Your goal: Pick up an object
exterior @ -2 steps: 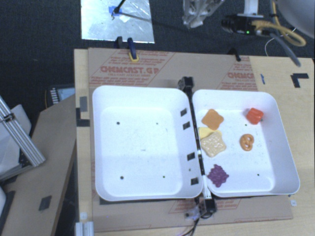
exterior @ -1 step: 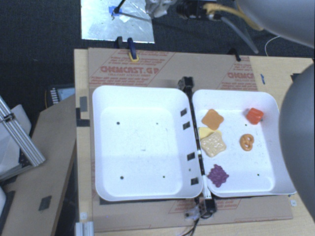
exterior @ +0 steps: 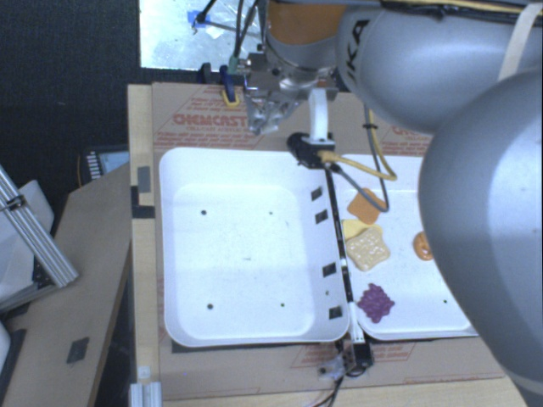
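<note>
My gripper (exterior: 267,119) hangs over the cardboard just behind the back rim of the left bin (exterior: 166,253), under the orange band of the wrist. Blur hides its tip, and I see nothing held there. In the right bin (exterior: 424,329) lie an orange wedge (exterior: 363,206), a pale square cracker (exterior: 368,248) and a purple bunch of grapes (exterior: 376,302), all close to the divider. A small orange piece (exterior: 422,245) shows beside the arm's edge. The large grey arm covers most of the right bin.
A black divider strip (exterior: 335,227) with clips runs between the bins. A yellow cable (exterior: 365,170) loops from a black fitting (exterior: 307,149) at its back end. Cardboard (exterior: 204,113) lies under the bins. A metal frame (exterior: 34,236) stands at left.
</note>
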Robot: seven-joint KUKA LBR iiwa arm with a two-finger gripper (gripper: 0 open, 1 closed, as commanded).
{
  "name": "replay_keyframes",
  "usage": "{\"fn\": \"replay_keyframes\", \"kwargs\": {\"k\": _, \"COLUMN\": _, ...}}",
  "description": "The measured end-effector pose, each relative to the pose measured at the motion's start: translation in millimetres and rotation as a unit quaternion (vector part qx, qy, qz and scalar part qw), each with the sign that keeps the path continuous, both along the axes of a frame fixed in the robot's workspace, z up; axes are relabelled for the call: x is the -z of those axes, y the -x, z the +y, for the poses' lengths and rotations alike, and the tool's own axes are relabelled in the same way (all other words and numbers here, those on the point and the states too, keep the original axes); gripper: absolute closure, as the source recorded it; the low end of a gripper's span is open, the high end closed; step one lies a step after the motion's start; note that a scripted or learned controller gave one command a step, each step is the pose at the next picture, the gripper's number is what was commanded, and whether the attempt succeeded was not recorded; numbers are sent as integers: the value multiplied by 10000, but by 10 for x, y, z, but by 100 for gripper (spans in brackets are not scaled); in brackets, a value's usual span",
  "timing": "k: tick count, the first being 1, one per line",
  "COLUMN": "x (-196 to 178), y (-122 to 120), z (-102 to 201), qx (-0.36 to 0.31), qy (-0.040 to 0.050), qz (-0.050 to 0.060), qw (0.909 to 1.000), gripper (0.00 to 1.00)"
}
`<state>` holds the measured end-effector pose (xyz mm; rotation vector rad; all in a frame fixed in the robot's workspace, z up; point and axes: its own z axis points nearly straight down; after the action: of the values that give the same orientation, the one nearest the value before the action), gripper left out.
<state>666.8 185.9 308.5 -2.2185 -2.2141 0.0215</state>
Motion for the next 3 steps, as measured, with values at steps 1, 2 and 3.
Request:
{"fn": "replay_keyframes", "kwargs": {"k": 1, "x": 321, "y": 699, "z": 243, "qx": -41, "qy": -26, "qz": -38, "qw": 10000, "gripper": 100}}
{"fn": "replay_keyframes", "kwargs": {"k": 2, "x": -112, "y": -44, "z": 499, "qx": -38, "qy": -41, "qz": -125, "qw": 9999, "gripper": 100}}
{"fn": "replay_keyframes", "kwargs": {"k": 3, "x": -201, "y": -24, "z": 491, "qx": -44, "qy": -34, "qz": -101, "qw": 9999, "gripper": 100}}
